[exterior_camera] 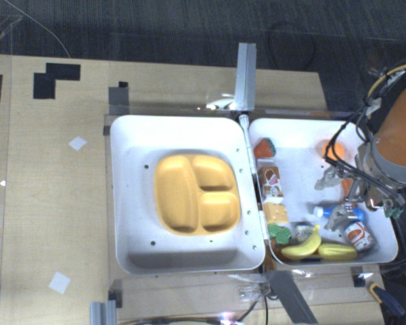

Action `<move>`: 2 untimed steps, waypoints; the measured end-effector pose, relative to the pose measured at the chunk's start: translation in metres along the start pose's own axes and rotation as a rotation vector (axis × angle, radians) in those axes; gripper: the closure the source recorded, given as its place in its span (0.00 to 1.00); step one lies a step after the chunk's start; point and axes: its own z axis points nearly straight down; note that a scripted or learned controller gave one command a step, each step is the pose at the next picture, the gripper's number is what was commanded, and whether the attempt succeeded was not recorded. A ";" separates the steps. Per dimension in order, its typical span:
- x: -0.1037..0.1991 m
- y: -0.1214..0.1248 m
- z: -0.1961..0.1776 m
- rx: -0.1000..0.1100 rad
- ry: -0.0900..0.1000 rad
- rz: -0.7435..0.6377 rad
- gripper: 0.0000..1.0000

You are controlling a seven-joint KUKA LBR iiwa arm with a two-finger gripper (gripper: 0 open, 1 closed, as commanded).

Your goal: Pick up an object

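My gripper [341,187] hangs over the right side of the right bin [294,135], its fingers [325,179] spread open with nothing clearly held between them. Just below it lie a blue and white bottle [333,214] and a small can [358,236]. An orange object [327,149] lies behind the gripper, partly hidden by cables. Along the bin's left wall sit a strawberry [264,147], a brown packet [272,181], a cracker [276,212] and a green piece [279,233]. A banana [303,246] and another yellow item [337,252] lie at the front wall.
The left bin [132,181] holds a yellow divided plate [195,193]. A metal post [245,76] stands behind the wall between the bins. The arm's orange band [400,124] and black cables [352,134] overhang the right bin's right side.
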 end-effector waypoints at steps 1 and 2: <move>-0.017 -0.024 0.018 0.001 0.005 0.126 0.00; 0.002 -0.087 0.042 0.002 0.007 -0.009 0.00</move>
